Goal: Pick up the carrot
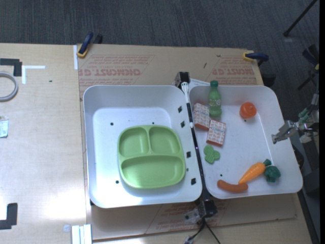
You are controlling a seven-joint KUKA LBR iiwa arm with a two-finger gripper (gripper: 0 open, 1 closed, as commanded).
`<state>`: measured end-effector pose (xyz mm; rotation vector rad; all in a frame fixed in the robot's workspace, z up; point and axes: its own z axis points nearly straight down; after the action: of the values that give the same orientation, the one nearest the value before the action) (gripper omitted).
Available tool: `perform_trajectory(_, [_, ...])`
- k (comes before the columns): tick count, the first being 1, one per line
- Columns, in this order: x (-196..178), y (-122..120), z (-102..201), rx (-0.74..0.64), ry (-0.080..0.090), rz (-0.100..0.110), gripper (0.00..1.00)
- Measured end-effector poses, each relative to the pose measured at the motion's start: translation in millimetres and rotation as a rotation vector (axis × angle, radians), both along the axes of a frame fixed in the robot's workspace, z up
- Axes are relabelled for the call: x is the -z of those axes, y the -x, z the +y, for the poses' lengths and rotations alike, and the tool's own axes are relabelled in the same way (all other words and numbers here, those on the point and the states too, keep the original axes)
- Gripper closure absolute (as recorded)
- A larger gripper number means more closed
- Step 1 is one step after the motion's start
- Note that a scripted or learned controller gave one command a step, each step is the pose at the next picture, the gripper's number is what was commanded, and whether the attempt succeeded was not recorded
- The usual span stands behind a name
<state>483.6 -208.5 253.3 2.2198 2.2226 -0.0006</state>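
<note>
From above, the carrot point(252, 173) lies slantwise near the front right corner of the right bin point(271, 117), its leafy end by a dark green broccoli piece point(272, 173) and its tip just above a sausage point(232, 186). Further back sit an orange ball point(248, 110), a green bottle point(214, 99), two red-and-white packets point(209, 124) and a small green leaf shape point(212, 154). The left bin point(96, 136) holds a green divided plate point(151, 156). The gripper point(280, 136) hangs at the right bin's right rim, well apart from the carrot; whether its fingers are apart or together cannot be told.
</note>
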Motion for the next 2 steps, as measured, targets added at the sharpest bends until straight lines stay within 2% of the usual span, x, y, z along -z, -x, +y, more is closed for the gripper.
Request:
perform_trajectory(1, [134.0,6.1,34.9,-0.076,-0.001,0.001,0.0])
perform_trajectory(2, [161.1,6.0,39.7,-0.387,-0.001,0.001,0.0])
